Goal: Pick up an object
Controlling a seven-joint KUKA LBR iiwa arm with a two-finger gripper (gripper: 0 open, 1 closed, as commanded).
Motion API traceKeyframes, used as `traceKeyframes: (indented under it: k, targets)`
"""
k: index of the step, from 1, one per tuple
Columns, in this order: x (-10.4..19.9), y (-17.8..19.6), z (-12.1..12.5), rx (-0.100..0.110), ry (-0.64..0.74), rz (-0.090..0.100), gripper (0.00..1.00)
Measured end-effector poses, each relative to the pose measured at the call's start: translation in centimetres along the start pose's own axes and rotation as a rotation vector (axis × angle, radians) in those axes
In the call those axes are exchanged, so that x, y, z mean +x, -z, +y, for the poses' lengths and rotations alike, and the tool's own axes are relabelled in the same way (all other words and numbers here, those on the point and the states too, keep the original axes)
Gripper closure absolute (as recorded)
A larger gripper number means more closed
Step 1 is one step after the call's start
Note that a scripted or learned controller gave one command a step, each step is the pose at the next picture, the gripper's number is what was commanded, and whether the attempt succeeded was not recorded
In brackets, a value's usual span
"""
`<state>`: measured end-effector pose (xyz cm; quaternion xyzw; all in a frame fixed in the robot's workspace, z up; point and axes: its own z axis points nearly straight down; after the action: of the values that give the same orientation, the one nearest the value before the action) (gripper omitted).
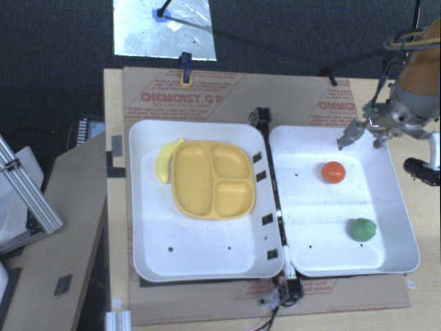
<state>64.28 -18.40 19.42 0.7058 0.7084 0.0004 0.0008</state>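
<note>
A bench (207, 92) covered with printed brown board is seen from above, bearing two shallow white bins side by side. The left bin (148, 250) holds a yellow divided tray (210, 179) with three compartments, set slightly toward the bin's upper half; a banana (164, 160) is lodged against the tray's left edge, touching it and partly tucked under its rim. The right bin (393, 247) holds two small items, well apart from each other: an orange ball (333, 172) in the upper middle and a green ball (362, 229) nearer the lower right. Between the bins a row of black clips (267, 178) is noted along the shared edges. A silver sheet (164, 18) is seen on the dark floor beyond the bench, and a yellow-and-blue clamp (185, 69) is fixed at the board's far edge. The arm (417, 81) enters from the right, grey with an orange band, and is positioned over the upper right corner of the right bin. The gripper (363, 134) is seen with its two fingers spread apart, nothing between them, above the bin's upper rim. It is placed up and to the right of the orange ball, near it but not touching; the green ball lies farther off.
</note>
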Motion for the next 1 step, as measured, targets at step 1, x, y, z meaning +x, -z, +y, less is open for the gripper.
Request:
traceKeyframes:
  k: [1]
  targets:
    - [0.27, -4.22, 0.38, 0.003, 0.003, 0.0, 0.0]
